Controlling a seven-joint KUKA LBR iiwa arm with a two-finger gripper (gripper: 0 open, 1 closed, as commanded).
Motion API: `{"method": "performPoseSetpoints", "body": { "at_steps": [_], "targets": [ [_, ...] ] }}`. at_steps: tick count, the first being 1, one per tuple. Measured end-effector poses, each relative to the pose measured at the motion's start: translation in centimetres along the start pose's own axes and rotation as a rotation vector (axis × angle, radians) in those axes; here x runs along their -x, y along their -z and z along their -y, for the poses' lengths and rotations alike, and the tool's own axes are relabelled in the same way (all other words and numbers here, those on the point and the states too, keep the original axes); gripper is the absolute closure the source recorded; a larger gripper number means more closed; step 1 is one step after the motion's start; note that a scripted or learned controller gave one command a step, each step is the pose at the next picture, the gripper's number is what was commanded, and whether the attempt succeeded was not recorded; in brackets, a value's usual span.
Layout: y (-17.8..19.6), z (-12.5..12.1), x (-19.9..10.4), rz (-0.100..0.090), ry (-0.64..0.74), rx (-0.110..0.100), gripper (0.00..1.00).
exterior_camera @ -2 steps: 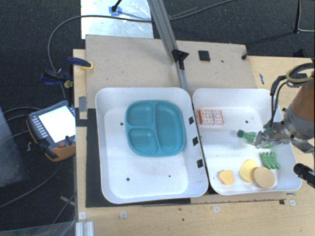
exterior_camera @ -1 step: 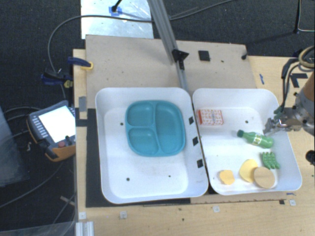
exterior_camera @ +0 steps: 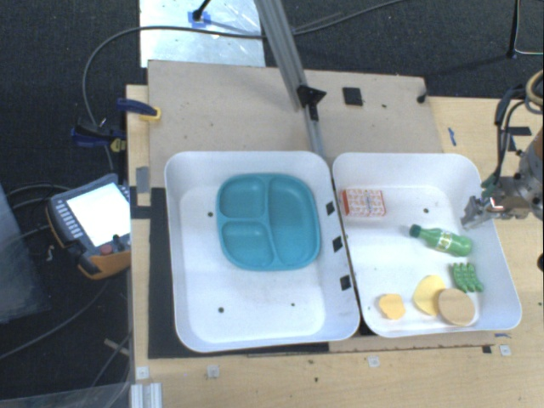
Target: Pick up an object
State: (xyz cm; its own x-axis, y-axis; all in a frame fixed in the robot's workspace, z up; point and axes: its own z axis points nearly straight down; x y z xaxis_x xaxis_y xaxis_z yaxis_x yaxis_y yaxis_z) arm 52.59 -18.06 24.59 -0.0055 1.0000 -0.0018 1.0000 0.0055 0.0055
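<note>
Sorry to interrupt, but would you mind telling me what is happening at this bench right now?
A robot arm reaches in from the right, its claw poised at the right bin's edge with nothing visibly in it. Nearest lies a green bottle; the bin also holds a red-patterned box, a green ridged item and three yellowish or tan pieces. The left bin holds a teal divided plate. Nothing has been picked up yet.

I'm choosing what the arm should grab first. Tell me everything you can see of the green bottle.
The green bottle is small, looks like shiny plastic, with a pale label around its middle and a darker green cap. It lies on its side on the floor of the right bin, cap pointing up-left, base toward the right wall. Nothing touches it; the gripper is close by to its upper right.
</note>
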Motion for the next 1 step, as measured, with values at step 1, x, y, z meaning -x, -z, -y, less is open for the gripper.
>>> {"method": "performPoseSetpoints", "body": {
  "at_steps": [1],
  "targets": [
    [-1.28,-0.93,-5.56,-0.003,0.005,-0.003,1.0]
  ]
}}
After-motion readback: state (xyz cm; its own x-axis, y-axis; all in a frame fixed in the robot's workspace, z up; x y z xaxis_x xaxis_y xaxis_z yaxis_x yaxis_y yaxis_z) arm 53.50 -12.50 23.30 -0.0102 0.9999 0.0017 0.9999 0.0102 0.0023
